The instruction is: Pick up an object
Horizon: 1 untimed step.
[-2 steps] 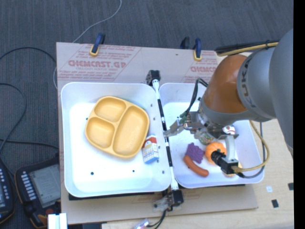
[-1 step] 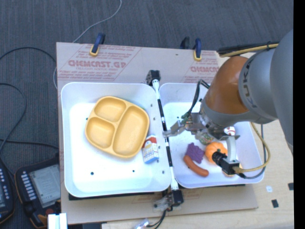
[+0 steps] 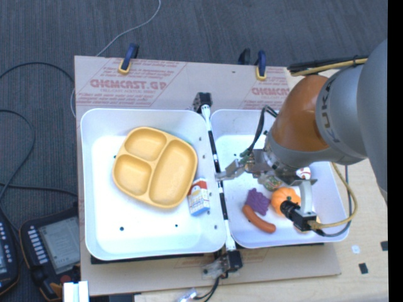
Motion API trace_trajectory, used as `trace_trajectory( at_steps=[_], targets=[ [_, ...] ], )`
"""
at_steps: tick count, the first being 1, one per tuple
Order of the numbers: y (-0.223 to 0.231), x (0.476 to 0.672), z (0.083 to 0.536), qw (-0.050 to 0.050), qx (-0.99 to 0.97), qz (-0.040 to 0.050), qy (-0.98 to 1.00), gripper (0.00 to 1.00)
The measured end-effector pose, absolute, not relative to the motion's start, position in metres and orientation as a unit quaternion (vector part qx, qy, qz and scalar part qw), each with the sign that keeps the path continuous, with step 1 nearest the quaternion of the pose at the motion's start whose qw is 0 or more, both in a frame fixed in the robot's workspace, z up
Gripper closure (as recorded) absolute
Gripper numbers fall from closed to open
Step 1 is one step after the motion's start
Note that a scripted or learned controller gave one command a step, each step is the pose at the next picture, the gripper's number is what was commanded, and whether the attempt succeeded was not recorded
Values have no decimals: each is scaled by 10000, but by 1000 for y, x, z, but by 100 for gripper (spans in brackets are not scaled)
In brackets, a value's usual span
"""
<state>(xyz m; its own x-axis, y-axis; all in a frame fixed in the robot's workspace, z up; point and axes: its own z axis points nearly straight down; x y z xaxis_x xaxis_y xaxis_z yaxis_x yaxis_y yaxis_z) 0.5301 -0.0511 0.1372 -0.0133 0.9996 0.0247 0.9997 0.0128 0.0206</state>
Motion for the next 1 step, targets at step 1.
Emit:
trace_trajectory(
  at_steps=[1],
  targets=[
    [-52,530,136,23,-7021,-167,-7118,0]
  ],
)
